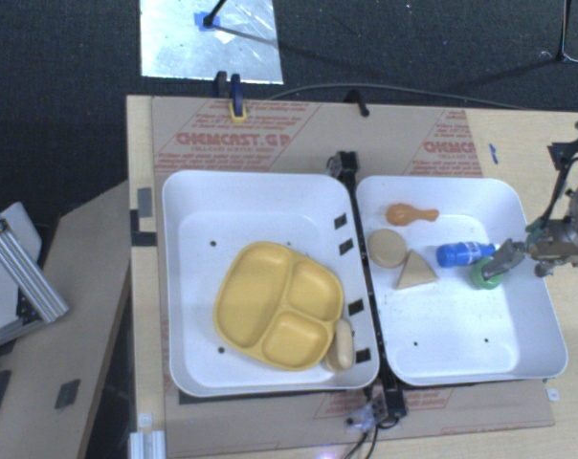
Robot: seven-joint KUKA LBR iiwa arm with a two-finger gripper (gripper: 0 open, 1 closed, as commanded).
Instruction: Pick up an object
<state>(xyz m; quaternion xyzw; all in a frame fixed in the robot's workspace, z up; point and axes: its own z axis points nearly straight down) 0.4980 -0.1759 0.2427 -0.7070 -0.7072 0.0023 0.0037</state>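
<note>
While the arm is reaching in from the right, the scene is reading as follows, largest item first.

Bench (pixel 299 127): lying under both bins, its brown board carrying red lettering along the far side.

Left bin (pixel 188 208): sitting on the bench, touching the right bin along the centre divider.

Right bin (pixel 519 342): sitting beside the left bin, holding the smaller objects in its far half.

Yellow tray (pixel 279 304): lying flat in the left bin, showing three compartments, turned at a slant toward the near right corner.

Arm (pixel 571 228): entering at the right edge, hanging over the right bin's right wall.

Gripper (pixel 495 264): sitting low over the right bin, right at the green object; whether its fingers are spread or pressed together, I cannot tell, and nothing is visibly showing between them.

Blue bottle (pixel 464 252): lying on its side in the right bin, just left of the gripper, near the green object.

Tan wedge (pixel 416 272): resting in the right bin, just beside the beige disc, to its near right.

Beige disc (pixel 387 247): lying flat near the divider in the right bin.

Orange piece (pixel 409 214): lying toward the far wall of the right bin, apart from the disc.

Pale roll (pixel 342 344): lying in the left bin, touching the yellow tray's near right edge.

Green object (pixel 482 277): sitting in the right bin, partly covered by the gripper.
</note>
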